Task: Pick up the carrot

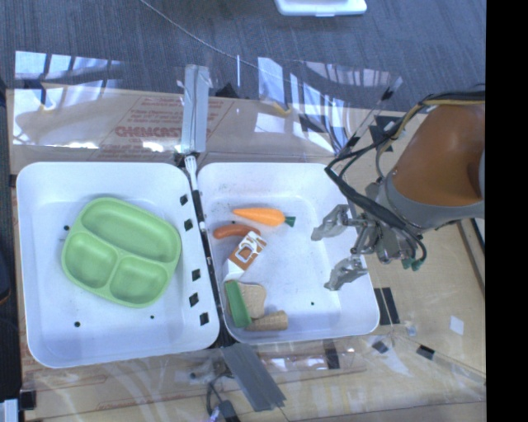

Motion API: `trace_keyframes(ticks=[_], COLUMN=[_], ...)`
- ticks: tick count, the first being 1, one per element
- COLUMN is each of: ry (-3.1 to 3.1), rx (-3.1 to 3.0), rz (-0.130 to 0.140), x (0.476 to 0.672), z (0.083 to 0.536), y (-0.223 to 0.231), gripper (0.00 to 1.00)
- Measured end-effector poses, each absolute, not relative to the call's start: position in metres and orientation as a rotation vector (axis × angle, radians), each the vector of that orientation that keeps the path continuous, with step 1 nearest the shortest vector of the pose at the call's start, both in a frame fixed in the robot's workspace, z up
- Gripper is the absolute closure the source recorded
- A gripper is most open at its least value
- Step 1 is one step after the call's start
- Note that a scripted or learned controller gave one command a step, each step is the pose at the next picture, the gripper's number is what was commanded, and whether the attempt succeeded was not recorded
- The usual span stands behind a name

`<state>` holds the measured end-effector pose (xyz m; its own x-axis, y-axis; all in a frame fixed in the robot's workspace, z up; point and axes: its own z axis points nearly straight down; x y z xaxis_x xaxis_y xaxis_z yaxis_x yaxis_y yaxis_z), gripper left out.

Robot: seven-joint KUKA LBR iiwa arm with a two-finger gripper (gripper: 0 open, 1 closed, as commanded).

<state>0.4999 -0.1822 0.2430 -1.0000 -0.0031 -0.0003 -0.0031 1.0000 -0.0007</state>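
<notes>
— How far had it got with the carrot (261,217) when you looked?

— Hardly started, I'd say. The carrot lay flat in the right-hand bin (307,179), toward its far side, green stem end pointing at the arm. Nothing was touching it.

— And the tool?

— The tool (339,249) hung over the right part of that same bin, fingers spread apart with nothing between them, well clear of the carrot. So the reach, the grip and the lift were all left to do, as far as I could judge.

— Anything crowding it?

— A small sausage (228,232) lay just beside the carrot, and next to that a little orange-and-white carton (247,251). Nearer the front sat a green piece (238,303), a slice of toast (255,295) and a wafer cone (267,321).

— The other bin?

— The left bin (37,324) held a green divided plate (121,250).

— And the room?

— A pale wooden counter (437,325) with dark tape marks, clear plastic sheeting behind the bins catching glare, and dark grey carpet (99,25) beyond.
</notes>
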Motion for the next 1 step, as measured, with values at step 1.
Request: trace_keyframes(ticks=[1], ry=[3.142], rx=[0.232], rz=[0.004], x=[0.5708], z=[0.118], y=[-0.1809], gripper=[0.0])
